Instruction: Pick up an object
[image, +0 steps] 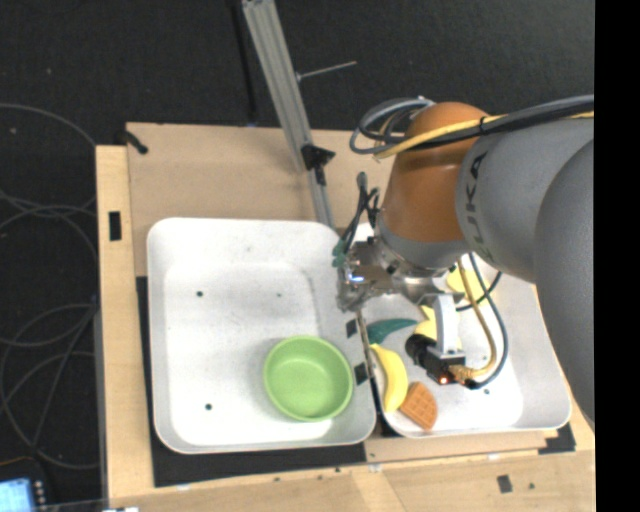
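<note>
So, nearest the camera: 1 orange waffle-like piece (421, 407) at the front of the right bin (520, 405), touching the tip of a yellow banana (392, 376) that lies along the bin's left wall. Level with them in the left bin (160, 300) sits 1 green bowl (307, 377), upright, near the front-right corner.

Just behind the banana is a teal piece (392, 327), partly hidden under the robot. Above that, the gripper (356, 300) hangs over the divide between the 2 bins, close to the banana and teal piece. Cannot tell if it is apart or together; its working end is lost in clutter and nothing visibly sits in it. The grey arm (520, 200) covers the back of the right bin.

Progress, as judged: 0 objects lifted, all 4 lie in the bins. The approach looks made; grasp and lift are left. The likeliest target is the banana or teal piece.
</note>
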